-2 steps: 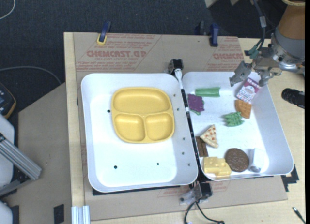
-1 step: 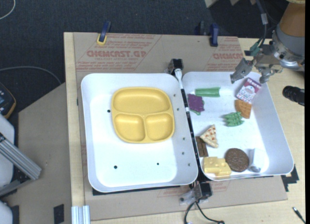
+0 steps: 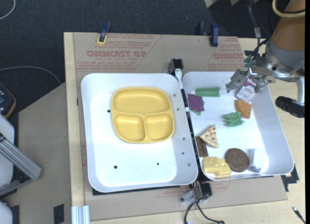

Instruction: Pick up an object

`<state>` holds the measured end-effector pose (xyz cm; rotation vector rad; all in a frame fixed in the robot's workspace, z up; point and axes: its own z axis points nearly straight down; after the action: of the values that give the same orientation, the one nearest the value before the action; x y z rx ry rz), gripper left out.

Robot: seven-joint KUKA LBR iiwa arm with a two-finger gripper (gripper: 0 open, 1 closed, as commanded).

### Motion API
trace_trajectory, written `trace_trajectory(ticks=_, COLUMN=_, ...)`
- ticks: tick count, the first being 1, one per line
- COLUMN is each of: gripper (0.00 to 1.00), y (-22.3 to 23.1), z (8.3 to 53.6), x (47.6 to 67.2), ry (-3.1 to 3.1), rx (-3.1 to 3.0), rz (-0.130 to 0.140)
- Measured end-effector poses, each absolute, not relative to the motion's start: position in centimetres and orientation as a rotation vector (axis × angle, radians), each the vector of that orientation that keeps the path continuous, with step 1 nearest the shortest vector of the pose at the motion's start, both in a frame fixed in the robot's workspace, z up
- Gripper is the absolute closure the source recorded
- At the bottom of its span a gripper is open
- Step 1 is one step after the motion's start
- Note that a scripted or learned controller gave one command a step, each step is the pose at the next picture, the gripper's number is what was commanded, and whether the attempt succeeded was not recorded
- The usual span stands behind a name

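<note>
Two shallow white bins sit side by side on a brown board. Along the near edge of the right bin (image 3: 280,136) lie a pale yellow cheese-like block (image 3: 216,166) at the near left corner and, touching it on its right, a round dark brown cookie (image 3: 237,159). Just behind the block, a dark brown bar (image 3: 201,146) lies along the left wall, its long axis running near to far. Beside it rests a triangular pizza slice (image 3: 209,136), yellow with red spots, its tip pointing toward the far edge. Toward the middle sits a small green leafy piece (image 3: 233,118), with an orange waffle-like piece (image 3: 243,108) just behind and to its right. Near the left wall lies a purple grape-like cluster (image 3: 195,103), and behind it a green bar (image 3: 208,92) lies with its long axis across the bin.

The left bin (image 3: 97,160) holds a yellow plastic three-compartment plate (image 3: 143,113) near its far edge.

At the right bin's far right corner, the grey two-finger gripper (image 3: 248,83) hangs low, with a small white and pink packet (image 3: 245,93) directly beneath it. Whether it holds anything cannot be told.
</note>
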<state>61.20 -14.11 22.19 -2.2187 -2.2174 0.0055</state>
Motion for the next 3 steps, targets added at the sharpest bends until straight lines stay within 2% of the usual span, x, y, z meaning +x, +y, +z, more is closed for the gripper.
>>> trace_trajectory(ticks=1, gripper=0.00, y=-13.7, z=16.3, x=61.9, ry=-2.220, rx=-2.218, rz=0.003)
trace_trajectory(ticks=2, gripper=0.00, y=-14.6, z=11.2, x=61.3, ry=-2.217, rx=-2.219, rz=0.004)
trace_trajectory(ticks=3, gripper=0.00, y=-14.5, z=8.4, x=61.3, ry=-2.219, rx=-2.219, rz=0.003)
